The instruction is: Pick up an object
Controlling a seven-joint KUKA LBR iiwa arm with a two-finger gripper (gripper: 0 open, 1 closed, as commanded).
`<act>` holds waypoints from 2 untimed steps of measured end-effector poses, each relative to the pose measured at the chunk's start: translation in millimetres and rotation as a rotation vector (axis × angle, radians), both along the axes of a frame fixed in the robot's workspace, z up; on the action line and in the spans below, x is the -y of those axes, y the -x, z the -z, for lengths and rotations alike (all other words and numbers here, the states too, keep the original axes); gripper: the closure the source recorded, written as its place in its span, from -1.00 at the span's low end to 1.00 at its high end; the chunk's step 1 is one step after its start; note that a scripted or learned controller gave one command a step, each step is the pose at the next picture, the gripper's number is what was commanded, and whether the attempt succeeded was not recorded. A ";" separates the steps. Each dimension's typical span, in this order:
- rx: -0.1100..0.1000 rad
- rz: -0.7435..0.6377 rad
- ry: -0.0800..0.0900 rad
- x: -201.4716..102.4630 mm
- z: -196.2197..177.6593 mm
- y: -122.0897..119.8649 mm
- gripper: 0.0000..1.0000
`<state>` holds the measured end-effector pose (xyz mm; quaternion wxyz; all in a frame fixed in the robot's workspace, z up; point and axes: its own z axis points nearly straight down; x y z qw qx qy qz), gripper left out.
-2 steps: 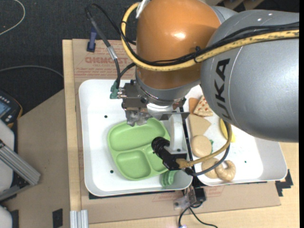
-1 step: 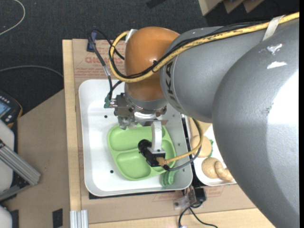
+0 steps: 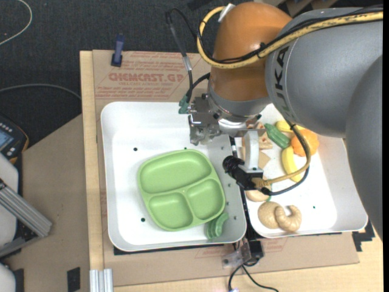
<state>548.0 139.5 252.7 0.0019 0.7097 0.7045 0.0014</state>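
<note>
dark carpet surrounds a brown cardboard-topped bench (image 3: 146,78) that carries two shallow white bins side by side, a red printed label running across the board beyond them.

nearest the camera, at the front of the left bin (image 3: 115,163), lies a green divided plate (image 3: 180,189) with three compartments, one long and two smaller; its long side runs slantwise from lower left toward upper right. a small green scalloped piece (image 3: 216,226) sits just beside its near right corner, against the wall between the bins.

at the front of the right bin (image 3: 328,205) rests a tan curled pastry shape (image 3: 281,216), with a smaller pale piece (image 3: 256,194) just beyond it near the dividing wall. farther back are a yellow banana (image 3: 292,160), curving from near to far, a green pepper-like piece (image 3: 278,135) lying slantwise, and an orange fruit (image 3: 308,142) partly hidden under the arm.

the arm (image 3: 328,66) comes in from the right, its thick grey link filling the upper right, its orange band (image 3: 243,35) bulging above the wrist, with yellow-and-black cable looped around it. the wrist points straight down over the far end of the wall between the bins. the gripper (image 3: 205,126) hangs below it, over the far right part of the left bin, just beyond the plate's far edge. whether it is spread or closed cannot be told from here, and nothing can be seen in its grasp.
</note>
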 end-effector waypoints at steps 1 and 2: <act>-0.014 -0.010 -0.001 -27.7 14.7 73.0 1.00; 0.015 -0.013 -0.011 -87.2 -238.6 68.2 1.00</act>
